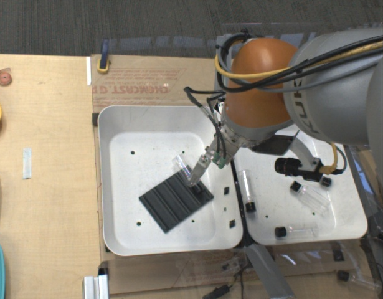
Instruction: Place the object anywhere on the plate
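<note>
We see a clear plastic tube [181, 164] near the upper edge of the dark ribbed plate [175, 200] in the left bin [110, 167]. The tool [195, 174] hangs over it; whether it grips, we cannot tell.

Dark grey carpet [147, 14] lies beyond a pale wooden bench [48, 123] under even light.

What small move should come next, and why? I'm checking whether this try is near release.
Probably a short descent straight down, then release. The gripper sits over the upper right part of the dark ridged plate in the left bin, with a clear object at its tip; the grasp cannot be confirmed.
</note>
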You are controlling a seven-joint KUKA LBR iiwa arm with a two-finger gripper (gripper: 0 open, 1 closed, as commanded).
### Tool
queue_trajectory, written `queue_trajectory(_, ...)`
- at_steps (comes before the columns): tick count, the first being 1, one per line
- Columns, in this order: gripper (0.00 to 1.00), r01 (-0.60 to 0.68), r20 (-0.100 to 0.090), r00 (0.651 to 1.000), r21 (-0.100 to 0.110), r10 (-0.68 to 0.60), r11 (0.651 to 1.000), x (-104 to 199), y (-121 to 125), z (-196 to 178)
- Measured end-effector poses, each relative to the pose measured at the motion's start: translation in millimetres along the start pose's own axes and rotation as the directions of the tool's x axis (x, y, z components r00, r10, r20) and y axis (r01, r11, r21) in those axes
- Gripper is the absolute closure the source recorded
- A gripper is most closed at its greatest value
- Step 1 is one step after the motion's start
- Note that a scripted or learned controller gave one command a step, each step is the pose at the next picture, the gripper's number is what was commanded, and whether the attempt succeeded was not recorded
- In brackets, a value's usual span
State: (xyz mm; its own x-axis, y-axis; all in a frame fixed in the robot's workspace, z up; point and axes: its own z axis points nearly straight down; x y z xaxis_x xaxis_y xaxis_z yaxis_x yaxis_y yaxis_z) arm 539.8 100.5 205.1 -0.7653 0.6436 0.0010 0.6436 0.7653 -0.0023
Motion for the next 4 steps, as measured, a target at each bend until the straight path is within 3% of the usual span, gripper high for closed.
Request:
queue_trajectory(1,1.0,-0.005,0.0,1.0,0.001,0.005,1.0,-1.7,-0.9,-8.1)
queue_trajectory(2,1.0,0.27,0.0,0.963,-0.001,-0.27,0.963,-10.0,-15.2,14.1)
queue_trajectory(3,0.0,0.271,0.001,0.963,-0.001,-0.271,0.963,-10.1,-15.2,14.1)
queue_trajectory(4,0.0,0.218,0.003,0.976,-0.002,-0.218,0.976,-7.1,52.4,-5.9)
